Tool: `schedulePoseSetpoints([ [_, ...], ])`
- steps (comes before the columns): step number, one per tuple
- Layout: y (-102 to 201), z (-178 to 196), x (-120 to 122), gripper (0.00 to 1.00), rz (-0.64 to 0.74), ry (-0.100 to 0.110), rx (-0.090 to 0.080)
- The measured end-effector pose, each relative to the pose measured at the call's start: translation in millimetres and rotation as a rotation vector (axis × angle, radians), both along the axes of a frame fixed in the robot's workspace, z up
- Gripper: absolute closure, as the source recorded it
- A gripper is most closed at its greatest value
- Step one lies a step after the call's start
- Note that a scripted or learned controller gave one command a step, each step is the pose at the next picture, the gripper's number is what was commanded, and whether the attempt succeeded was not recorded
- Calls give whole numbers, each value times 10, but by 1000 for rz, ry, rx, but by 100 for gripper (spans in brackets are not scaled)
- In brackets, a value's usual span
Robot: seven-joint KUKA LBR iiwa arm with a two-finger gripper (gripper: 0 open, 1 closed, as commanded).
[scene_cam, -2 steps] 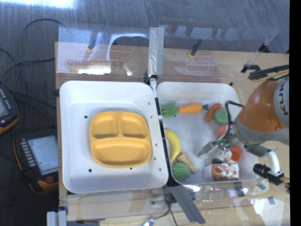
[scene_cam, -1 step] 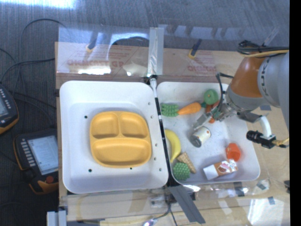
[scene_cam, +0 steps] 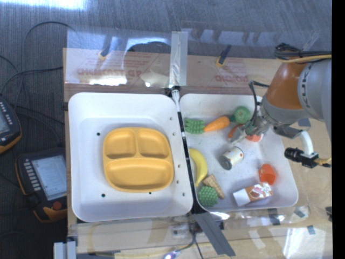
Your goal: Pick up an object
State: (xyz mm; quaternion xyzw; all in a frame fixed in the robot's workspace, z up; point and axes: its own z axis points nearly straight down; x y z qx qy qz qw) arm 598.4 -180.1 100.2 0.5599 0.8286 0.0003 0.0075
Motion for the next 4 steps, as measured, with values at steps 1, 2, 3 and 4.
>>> schedulePoseSetpoints([
  [1,476,-99,548,100,-302,2,6],
  [2,475,-115,542,0,-302,3,5],
  [3,-12,-89,-176,0,-316,0,11],
  [4,456,-101,-499,0,-337,0,7],
])
